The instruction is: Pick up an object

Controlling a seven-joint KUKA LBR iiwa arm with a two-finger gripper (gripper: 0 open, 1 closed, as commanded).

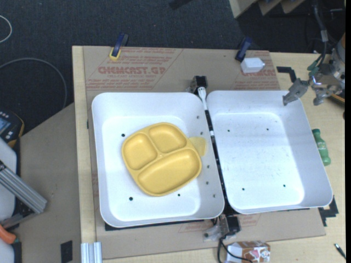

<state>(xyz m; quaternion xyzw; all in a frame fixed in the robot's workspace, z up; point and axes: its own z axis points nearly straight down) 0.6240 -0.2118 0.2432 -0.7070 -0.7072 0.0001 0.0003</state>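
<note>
A yellow divided plate (160,159) lies flat in the left bin (104,114), centre-left of frame; likely light, stiff and slick, best pinched at its raised rim. At upper right, the pincer (307,91) hovers spread and empty above the right bin (312,169).

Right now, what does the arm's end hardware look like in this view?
At the view's right edge, a small grey metal hand with slim silvery fingers sits over the far right corner of the right shallow white plastic bin. Dark cabling and a green fitting sit just above it. No markings are legible.
</note>
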